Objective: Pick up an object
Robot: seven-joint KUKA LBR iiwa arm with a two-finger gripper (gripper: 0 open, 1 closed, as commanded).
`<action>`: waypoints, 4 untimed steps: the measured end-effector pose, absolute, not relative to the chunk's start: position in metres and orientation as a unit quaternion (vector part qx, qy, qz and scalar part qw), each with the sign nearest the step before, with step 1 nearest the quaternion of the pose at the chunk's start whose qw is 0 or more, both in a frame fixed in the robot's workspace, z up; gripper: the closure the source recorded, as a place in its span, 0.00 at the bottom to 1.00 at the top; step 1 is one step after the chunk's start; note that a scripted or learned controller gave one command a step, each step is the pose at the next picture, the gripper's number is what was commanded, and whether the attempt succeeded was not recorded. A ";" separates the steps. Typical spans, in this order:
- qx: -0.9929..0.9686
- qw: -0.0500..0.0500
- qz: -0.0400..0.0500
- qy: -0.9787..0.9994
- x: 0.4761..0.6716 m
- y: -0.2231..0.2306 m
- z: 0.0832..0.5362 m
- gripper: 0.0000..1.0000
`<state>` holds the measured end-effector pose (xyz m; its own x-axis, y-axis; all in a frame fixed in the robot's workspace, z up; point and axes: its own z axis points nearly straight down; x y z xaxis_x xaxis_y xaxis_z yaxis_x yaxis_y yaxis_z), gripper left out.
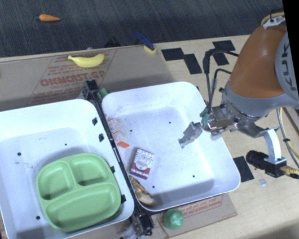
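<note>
My gripper (189, 135) hangs over the right part of the right bin (219, 158), reaching in from the right, with the orange-banded arm behind it. A small red and white packet (142, 163) lies on the bin floor to the gripper's lower left, well apart from it. A small orange scrap (122, 145) lies near the bin's left wall. A brownish object (141, 194) rests in the bin's front left corner. I see nothing held in the gripper.
The left bin (2, 130) holds a green divided plate (79, 189). A green ball (173, 218) sits on the bench in front of the right bin. A yellow banana (87, 59) lies behind the bins. Blue clamps (145, 41) grip the cardboard's back edge.
</note>
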<state>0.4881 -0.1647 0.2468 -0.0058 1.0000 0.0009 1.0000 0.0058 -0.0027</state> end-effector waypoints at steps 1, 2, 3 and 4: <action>-0.705 0.000 0.001 -0.709 0.501 -0.191 0.229 0.00; -0.704 0.001 0.002 -0.710 0.596 -0.203 0.176 0.00; -0.705 0.001 0.002 -0.709 0.524 -0.210 0.176 0.00; -0.704 0.001 0.001 -0.710 0.572 -0.211 0.149 0.00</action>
